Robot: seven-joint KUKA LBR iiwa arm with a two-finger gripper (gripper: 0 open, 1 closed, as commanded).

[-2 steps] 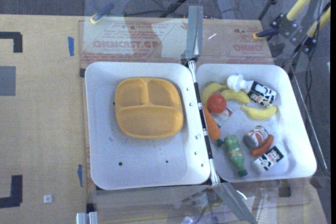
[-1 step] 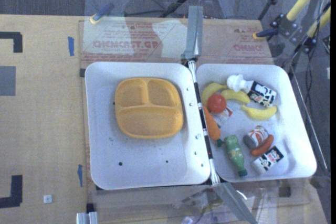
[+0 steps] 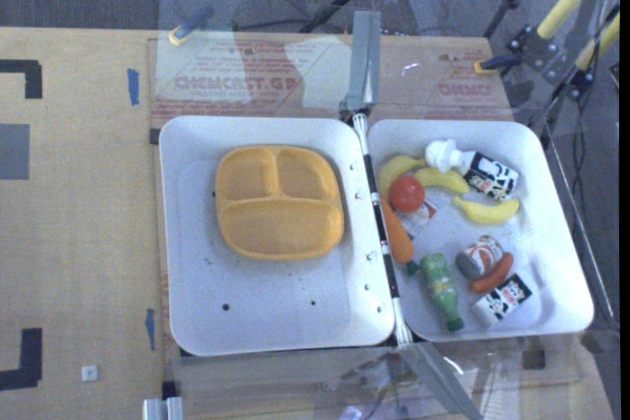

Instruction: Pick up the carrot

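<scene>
Overhead view of a table (image 3: pixel 79 211) bearing two shallow white bins side by side. The carrot (image 3: pixel 398 233), the object to be picked up, lies in the right bin (image 3: pixel 551 211), close against that bin's left wall beside the divider between the bins. Its long axis runs roughly from the far side toward the near side of the bin, slightly slanted, with the thicker end nearer the camera and the narrow end tucked under or beside a red tomato (image 3: pixel 407 193). It appears as a slender orange body, smooth and tapered. Immediate neighbours: a green bottle (image 3: pixel 442 290) just beside its near end, two bananas (image 3: pixel 443 182) beyond the tomato, and, farther right, a small can (image 3: pixel 479 257), a sausage (image 3: pixel 490 272) and two black-and-white cartons (image 3: pixel 489 174). The left bin (image 3: pixel 187 290) holds a yellow divided plate (image 3: pixel 279 202), well apart from the carrot. The state of the gripper cannot be told from this view, so the direction from it to the carrot cannot be given. Judged from the layout, the wall on one side and the tomato and bottle at the ends leave little room, so closing across the short axis at mid-length looks most workable.
</scene>
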